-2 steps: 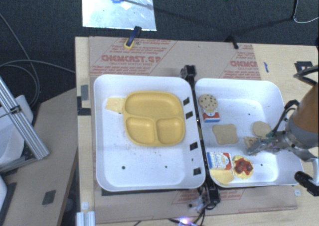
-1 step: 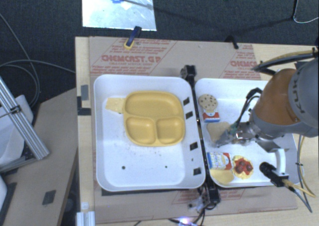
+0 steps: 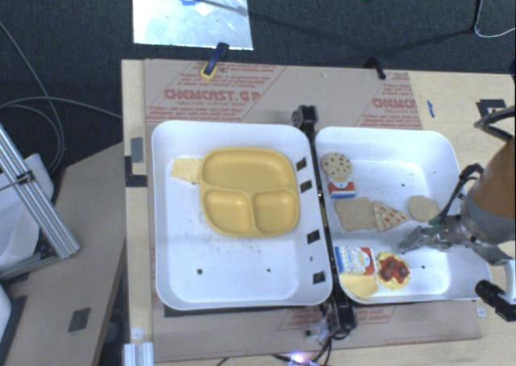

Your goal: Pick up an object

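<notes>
Camera view: gripper (image 3: 413, 241) low inside right bin (image 3: 435, 147), fingers unclear.

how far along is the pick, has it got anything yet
Early stage. Done: the grey arm's end effector has reached into the right white bin, low beside the tan slice of toy bread and the small pizza wedge. In hand: nothing visible between its fingers. Left: close on an item and lift it. The yellow divided plastic plate lies in the left white bin.
</notes>
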Robot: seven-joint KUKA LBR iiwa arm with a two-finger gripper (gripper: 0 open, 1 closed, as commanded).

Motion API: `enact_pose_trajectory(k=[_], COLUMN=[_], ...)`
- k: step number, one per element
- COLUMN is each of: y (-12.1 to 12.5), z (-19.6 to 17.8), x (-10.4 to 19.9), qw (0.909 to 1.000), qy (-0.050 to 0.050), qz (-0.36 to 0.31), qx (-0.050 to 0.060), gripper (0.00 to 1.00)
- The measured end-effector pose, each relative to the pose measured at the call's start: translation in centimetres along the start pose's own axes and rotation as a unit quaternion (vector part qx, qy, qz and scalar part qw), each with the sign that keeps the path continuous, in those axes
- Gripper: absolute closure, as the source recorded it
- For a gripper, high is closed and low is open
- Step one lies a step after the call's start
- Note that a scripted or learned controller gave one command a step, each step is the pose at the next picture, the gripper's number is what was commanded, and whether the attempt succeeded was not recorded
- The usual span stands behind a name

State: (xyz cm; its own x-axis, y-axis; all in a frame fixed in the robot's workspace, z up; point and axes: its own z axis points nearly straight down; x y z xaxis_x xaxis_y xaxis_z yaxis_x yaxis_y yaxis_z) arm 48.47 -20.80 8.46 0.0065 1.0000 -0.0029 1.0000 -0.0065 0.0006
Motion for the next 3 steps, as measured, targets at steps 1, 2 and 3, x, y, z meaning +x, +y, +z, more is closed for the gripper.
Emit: enact_pose_trajectory(k=[1,2,3], y=[4.1,5.7,6.1], z=[-11.5,-5.5,-0.2], x=[3.5,7.7,5.8], qw=[0.9999,1.0,1.0], qy=[0.0,0.002,-0.002], qz=[-0.008,-0.007,-0.003], qx=[-0.007,0.001,-0.005], gripper=[0.0,0.0,0.0])
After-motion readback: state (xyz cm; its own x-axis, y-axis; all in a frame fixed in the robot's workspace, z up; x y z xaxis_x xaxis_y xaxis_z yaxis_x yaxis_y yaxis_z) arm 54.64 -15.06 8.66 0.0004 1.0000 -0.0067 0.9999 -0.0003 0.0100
